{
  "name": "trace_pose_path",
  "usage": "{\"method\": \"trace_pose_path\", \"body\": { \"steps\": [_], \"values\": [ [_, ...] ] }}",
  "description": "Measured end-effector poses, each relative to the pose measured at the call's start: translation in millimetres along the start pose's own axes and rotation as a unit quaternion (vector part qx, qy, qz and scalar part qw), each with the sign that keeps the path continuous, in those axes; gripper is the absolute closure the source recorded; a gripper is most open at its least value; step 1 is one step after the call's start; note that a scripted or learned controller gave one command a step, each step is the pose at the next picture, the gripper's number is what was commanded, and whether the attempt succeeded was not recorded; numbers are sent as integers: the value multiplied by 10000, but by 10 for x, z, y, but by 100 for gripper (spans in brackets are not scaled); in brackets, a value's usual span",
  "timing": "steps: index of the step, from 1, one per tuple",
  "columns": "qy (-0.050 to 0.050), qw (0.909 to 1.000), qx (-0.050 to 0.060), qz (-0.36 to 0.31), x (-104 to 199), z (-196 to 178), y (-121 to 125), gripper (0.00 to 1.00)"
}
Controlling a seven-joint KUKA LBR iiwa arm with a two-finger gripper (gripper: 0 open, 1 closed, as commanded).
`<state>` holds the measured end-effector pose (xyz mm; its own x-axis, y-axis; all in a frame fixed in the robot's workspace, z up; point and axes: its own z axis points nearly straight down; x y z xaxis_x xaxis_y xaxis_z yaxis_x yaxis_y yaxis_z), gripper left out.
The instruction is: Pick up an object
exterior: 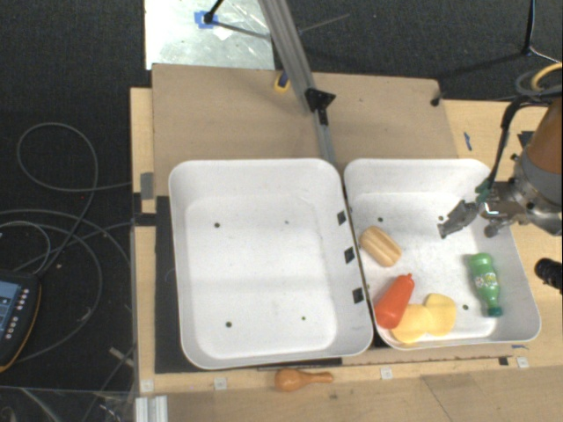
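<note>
1. The arm comes in from the right, and its gripper hangs over the right bin, near the bin's right side.
2. I cannot tell how the gripper is set; nothing shows between its tips.
3. In the right bin lie four things: a bun near the left wall, a red bottle below it, a yellow piece touching the red bottle at the front edge, and a green bottle by the right wall.
4. The green bottle lies just below the gripper, apart from it.
5. The left bin sits beside the right one, their edges touching.
6. An orange toy lies on the desk in front of the left bin.
</note>
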<state>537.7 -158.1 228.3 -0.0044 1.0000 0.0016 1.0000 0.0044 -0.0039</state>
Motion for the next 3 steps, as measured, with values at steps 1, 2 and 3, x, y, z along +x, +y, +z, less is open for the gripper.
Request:
{"method": "trace_pose_path", "body": {
  "steps": [1,2,3],
  "values": [
    [-6,10000,-25,5,0,-23,9,0],
    [1,10000,5,21,-7,598,-32,0],
    [4,10000,9,19,29,1213,-86,0]
  ]
}}
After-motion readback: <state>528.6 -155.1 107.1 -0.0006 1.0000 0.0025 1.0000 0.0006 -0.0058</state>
